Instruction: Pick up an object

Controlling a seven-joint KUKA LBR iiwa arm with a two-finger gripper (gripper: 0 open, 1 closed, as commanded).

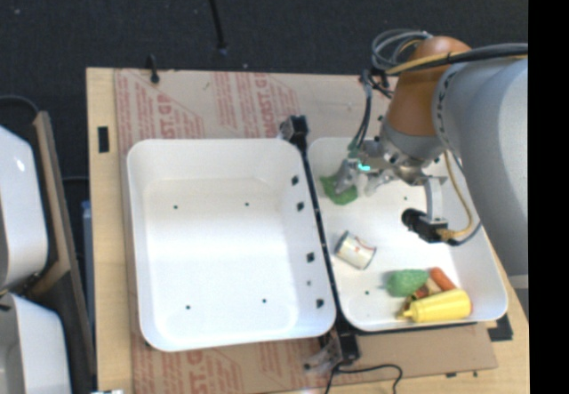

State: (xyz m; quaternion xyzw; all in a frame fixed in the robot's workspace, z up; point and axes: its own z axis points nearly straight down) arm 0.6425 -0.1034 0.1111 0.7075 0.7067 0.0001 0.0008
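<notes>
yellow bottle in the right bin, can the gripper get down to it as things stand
Probably yes. The yellow bottle lies in the open near the front edge of the right bin, with nothing on top of it. An orange piece and a green object crowd it, so a clean grasp looks tight. The gripper is over another green item.

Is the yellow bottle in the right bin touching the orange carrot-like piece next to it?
Touching. In the camera view the yellow bottle lies at the right bin's near edge, and the orange piece rests against its upper side with no white gap between them.

We see smooth, glossy white plastic bins (222, 250) on a matt cardboard sheet (204, 103); the yellow bottle (437, 306) looks plastic.
</notes>
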